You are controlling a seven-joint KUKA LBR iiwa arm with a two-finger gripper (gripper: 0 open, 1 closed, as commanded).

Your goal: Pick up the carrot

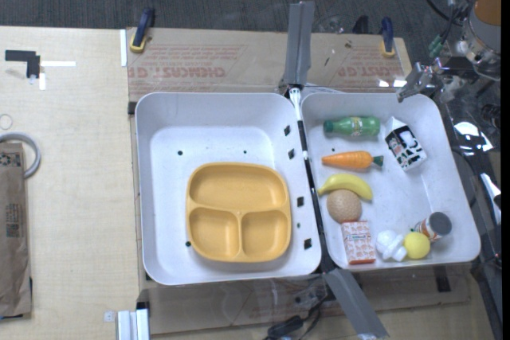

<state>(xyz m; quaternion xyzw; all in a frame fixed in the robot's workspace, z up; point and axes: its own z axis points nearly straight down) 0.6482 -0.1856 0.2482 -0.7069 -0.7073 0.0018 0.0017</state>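
Your hand sits above the right bin's far corner; whether it is wide or narrow cannot be told. The carrot lies between the green bottle and banana. Likely light, rigid, smooth plastic: grip across its thick middle.

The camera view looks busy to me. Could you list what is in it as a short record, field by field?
left bin: white shallow bin holding a yellow three-compartment plastic tray
right bin: white shallow bin with toy food
carrot: orange toy carrot, lying flat, green end to the right
above carrot: green plastic bottle
below carrot: yellow toy banana, brown round ball
near edge: red-and-white carton, yellow lemon
arm: at upper right, away from the carrot
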